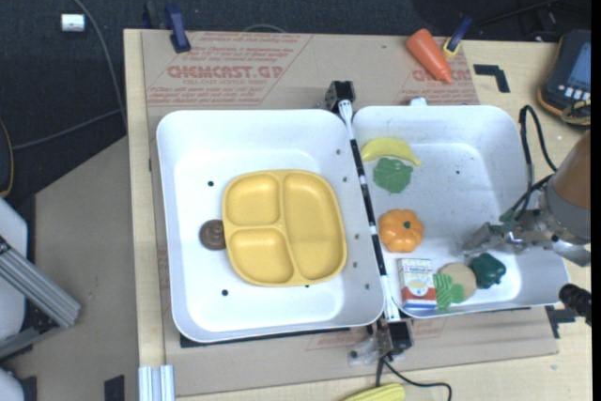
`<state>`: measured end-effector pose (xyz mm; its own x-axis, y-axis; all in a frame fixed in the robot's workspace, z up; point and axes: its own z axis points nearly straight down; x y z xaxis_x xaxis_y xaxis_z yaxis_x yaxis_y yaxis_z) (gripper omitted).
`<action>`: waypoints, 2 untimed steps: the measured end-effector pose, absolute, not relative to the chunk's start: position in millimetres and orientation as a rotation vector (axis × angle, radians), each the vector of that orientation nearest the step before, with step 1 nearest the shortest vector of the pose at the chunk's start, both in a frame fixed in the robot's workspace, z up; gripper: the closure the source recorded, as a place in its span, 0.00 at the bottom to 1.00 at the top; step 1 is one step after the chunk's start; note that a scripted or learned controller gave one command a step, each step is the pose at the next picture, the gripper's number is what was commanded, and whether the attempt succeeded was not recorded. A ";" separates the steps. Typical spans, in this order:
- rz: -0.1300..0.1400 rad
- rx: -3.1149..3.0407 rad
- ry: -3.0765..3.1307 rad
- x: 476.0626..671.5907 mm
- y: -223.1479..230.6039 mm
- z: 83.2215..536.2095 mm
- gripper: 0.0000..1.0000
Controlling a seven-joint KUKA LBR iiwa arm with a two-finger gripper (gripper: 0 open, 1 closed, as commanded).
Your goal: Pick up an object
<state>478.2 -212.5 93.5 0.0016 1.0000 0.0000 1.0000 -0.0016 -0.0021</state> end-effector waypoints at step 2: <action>0.000 -2.222 -2.221 479.5 -187.2 84.4 0.00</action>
